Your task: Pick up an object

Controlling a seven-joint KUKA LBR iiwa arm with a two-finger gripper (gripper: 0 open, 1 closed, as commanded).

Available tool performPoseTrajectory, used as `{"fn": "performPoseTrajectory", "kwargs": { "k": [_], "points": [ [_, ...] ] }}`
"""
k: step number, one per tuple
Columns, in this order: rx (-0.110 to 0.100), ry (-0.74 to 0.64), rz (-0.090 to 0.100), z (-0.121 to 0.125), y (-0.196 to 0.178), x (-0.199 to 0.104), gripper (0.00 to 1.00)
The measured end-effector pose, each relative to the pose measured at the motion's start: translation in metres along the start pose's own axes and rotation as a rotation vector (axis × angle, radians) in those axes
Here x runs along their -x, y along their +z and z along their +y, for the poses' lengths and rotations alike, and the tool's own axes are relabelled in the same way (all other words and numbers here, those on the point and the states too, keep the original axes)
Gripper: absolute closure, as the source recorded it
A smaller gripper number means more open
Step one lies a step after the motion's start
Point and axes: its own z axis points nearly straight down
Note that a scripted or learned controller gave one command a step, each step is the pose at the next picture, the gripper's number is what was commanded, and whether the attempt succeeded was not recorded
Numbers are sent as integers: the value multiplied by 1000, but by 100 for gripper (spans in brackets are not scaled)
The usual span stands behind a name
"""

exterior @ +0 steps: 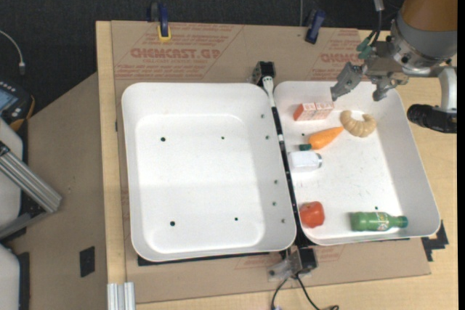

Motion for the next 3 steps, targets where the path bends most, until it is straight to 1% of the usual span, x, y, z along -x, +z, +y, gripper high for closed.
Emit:
{"fn": "performPoseTrajectory", "kwargs": {
  "k": [1,2,3],
  "points": [
    [-10,3,1,-35,84,10,0],
    [0,5,-1,-51,72,60,0],
    [-8,1,3,-78,164,49,0]
  ]
}}
